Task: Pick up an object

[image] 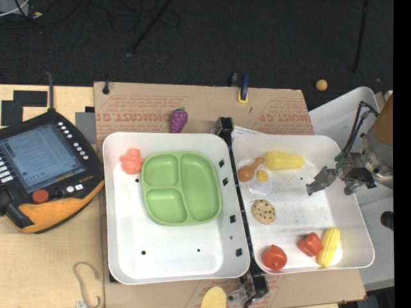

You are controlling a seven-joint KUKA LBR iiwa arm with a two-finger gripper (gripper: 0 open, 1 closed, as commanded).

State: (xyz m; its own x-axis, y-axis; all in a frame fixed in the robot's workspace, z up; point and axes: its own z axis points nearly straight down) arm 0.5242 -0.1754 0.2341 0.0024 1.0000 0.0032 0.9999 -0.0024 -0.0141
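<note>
Spread wide and holding nothing, two-finger gripper (335, 180) over the right white bin (357, 218). Nearest: yellow plastic corn cob (283, 161), probably light, stiff, slippery. Best pinched across its middle.

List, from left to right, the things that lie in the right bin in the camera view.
Drumstick → cookie → tomato → red pepper → corn cob. The yellow pieces near the drumstick overlap it in order, so I leave them out.
</note>
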